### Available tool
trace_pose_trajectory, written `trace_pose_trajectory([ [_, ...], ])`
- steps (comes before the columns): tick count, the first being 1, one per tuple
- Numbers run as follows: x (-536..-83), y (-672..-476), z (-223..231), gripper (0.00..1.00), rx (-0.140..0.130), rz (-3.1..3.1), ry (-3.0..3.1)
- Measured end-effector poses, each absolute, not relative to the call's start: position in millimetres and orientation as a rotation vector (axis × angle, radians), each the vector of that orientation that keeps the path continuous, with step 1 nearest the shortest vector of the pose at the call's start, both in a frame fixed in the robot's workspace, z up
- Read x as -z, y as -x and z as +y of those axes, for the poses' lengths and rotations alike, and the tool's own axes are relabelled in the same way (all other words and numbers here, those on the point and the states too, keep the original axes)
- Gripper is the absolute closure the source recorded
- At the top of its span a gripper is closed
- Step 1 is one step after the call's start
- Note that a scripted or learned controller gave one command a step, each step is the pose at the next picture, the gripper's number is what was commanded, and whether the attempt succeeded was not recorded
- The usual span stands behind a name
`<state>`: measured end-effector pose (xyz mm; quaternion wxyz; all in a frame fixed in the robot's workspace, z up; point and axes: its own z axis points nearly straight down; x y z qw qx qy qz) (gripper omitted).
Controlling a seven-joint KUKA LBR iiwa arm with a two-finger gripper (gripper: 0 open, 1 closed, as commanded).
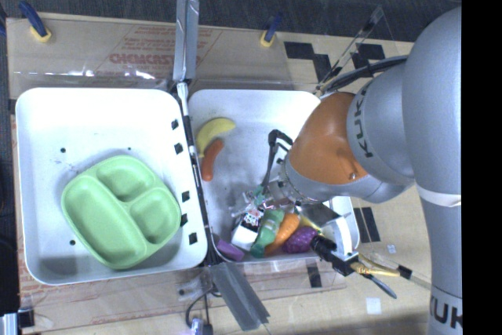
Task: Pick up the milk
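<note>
The milk (248, 228) is a small white carton with dark markings, lying in the near part of the right bin (251, 107) among a heap of toy foods. My gripper (268, 198) reaches down from under the orange wrist band, just above and slightly behind the carton, close to the heap. The wrist and clutter hide whether it touches the carton.
A green bottle (269, 230), an orange carrot (287, 227), purple grapes (301, 240) and a purple eggplant (229, 250) crowd the milk. A banana (213, 129) and a sausage (211, 158) lie farther back. The left bin (47, 114) holds a green divided plate (119, 209).
</note>
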<state>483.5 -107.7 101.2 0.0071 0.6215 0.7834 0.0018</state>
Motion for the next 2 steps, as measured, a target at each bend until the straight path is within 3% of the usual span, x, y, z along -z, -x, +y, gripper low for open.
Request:
trace_pose_trajectory([
  [1,-189,-477.0,-80,1.00,0.007,2.097,-2.346],
  [2,-188,-520.8,-73,1.00,0.010,2.093,-2.353],
])
